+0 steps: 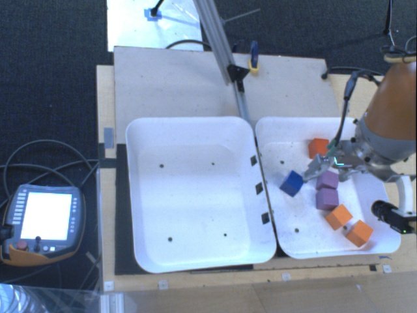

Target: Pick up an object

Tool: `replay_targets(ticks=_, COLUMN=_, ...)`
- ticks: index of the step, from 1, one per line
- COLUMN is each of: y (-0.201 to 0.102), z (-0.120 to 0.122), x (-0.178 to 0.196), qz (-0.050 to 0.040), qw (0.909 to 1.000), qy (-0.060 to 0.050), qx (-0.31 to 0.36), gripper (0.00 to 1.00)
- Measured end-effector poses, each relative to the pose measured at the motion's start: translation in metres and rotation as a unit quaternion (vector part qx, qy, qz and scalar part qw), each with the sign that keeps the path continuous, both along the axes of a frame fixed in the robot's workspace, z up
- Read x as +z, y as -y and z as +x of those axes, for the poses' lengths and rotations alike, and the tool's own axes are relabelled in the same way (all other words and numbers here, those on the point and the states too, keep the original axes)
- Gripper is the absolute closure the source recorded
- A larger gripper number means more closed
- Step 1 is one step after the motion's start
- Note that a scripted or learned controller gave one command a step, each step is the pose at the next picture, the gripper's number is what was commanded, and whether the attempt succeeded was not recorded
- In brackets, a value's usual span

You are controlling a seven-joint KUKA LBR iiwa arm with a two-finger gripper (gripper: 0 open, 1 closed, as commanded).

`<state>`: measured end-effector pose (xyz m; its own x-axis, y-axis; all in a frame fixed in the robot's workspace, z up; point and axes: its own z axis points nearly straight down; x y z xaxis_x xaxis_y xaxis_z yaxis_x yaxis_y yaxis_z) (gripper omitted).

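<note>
The gripper [324, 168] hangs low in the right bin [281, 132], whether its fingers are apart or together I cannot tell, with a purple block [328, 180] just beneath it, a blue block [292, 183] to its left and orange blocks [339, 216] nearby.

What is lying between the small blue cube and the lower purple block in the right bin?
Camera view: bare white bin floor separates the small blue cube from the lower purple block.
</note>
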<state>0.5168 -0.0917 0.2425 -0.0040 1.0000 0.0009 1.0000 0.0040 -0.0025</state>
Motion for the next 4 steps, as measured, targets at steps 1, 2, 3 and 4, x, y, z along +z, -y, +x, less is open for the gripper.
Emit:
replay_targets(ticks=1, y=0.0, z=0.001, x=0.002, qz=-0.0002, qw=1.0, qy=0.002, qx=-0.001, gripper=0.0)
replay_targets(ticks=2, y=-0.003, z=0.0, x=-0.04, qz=0.0, qw=1.0, qy=0.0, qx=-0.001, gripper=0.0)
replay_targets(ticks=3, y=-0.012, z=-0.004, x=-0.088, qz=0.0004, qw=1.0, qy=-0.001, qx=-0.001, gripper=0.0)
replay_targets(ticks=4, y=-0.012, z=-0.007, x=-0.15, qz=0.0003, qw=1.0, qy=-0.002, qx=-0.001, gripper=0.0)
